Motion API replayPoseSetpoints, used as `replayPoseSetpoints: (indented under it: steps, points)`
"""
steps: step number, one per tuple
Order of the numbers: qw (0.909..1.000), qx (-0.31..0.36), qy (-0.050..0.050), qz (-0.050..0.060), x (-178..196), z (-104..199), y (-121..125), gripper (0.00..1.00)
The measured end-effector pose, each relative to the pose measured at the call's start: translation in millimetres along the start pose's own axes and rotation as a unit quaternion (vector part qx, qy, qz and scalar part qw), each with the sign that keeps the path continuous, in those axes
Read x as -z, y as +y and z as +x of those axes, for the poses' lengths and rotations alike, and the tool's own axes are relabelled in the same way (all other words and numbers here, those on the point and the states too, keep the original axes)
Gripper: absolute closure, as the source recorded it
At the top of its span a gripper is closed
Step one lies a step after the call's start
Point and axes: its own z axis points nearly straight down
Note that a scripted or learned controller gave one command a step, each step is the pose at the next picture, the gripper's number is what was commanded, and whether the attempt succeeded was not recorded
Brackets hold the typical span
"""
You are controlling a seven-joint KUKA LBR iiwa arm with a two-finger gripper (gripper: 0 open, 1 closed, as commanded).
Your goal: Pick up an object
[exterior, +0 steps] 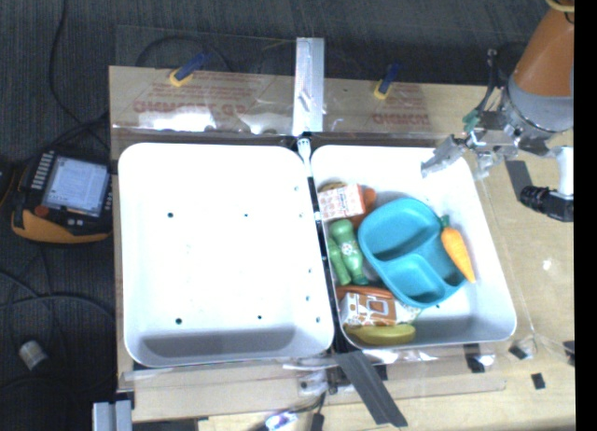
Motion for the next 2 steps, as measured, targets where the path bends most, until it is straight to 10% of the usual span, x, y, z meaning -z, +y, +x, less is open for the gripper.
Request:
replayPoseSetpoints:
  steps: [1,2]
  points:
    - [0.9857,0.169,-0.001,-0.005,-131.9,-24.1,-55.3,0.0]
    - [0.9858,0.168,-0.002,-0.006,-125.0,-24.9,-54.7,1.0]
